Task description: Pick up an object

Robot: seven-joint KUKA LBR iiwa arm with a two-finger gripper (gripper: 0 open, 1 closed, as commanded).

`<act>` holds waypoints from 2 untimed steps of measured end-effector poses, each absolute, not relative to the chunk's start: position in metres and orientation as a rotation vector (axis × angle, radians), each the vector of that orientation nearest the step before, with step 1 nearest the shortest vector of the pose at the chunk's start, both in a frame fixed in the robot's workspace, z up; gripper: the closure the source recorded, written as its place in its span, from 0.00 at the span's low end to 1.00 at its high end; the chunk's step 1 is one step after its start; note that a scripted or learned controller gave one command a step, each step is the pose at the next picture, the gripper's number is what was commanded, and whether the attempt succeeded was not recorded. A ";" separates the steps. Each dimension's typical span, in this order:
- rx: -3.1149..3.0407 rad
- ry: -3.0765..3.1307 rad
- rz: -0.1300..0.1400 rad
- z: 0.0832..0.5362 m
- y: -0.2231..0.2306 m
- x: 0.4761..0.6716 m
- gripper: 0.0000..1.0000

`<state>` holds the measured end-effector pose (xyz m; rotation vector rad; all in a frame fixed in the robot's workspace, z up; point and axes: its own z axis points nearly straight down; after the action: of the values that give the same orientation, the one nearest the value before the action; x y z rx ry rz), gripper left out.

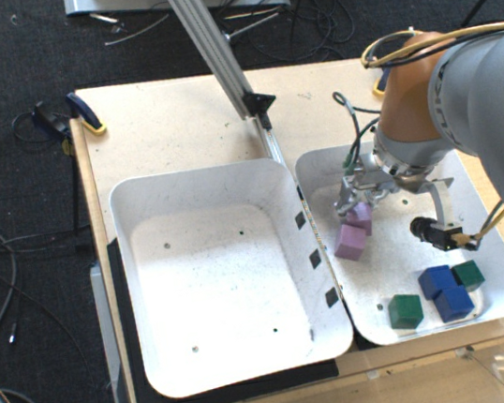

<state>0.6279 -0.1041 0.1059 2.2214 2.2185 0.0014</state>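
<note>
Purple block (352, 235) under the tool (358, 200), right bin, far-left part.
Tool sits right atop it; can't tell if block is gripped or lifted, so pick unconfirmed. Green cube (405, 310) & blue blocks (446, 291) near-right, untouched.

From where I stand, nothing reads as words or numbers. No label or brand is legible anywhere.

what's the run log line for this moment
end effector: over right white bin | touching purple block | grasp: unclear | lift: unconfirmed
</note>
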 end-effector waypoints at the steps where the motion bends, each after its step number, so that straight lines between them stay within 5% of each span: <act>1: 2.222 2.219 0.001 0.106 -0.104 0.628 0.00; 2: 2.224 2.221 -0.003 0.095 -0.107 0.603 0.00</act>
<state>0.6028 -0.1067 0.0946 2.2244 2.2213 -0.0031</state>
